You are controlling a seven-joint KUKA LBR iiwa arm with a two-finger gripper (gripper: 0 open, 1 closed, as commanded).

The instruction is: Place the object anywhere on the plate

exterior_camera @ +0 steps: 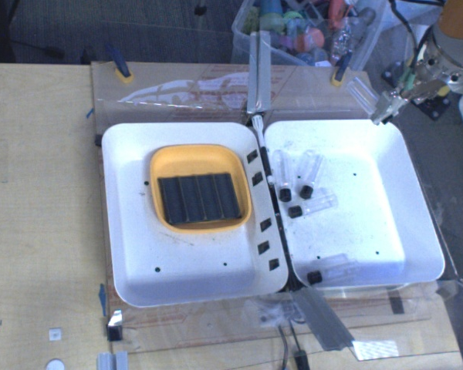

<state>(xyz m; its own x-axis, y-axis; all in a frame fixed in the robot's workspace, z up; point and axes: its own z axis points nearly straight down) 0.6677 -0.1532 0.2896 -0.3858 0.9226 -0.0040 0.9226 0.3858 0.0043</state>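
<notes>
plate [199,160] in left bin [123,230] | vials [302,182], seemingly, in right bin [386,206]

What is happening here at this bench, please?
A robot arm reaches in from the right. Its end effector hovers above the back edge of the right bin and holds nothing that can be seen. Several clear vials with black caps lie in that bin, near the divider. In the left bin sits a yellow plate with a dark ribbed block already on it.

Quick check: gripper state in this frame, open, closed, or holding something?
Gripper: cannot be told; it sits at the far right corner of the right bin, too small and blurred.
</notes>
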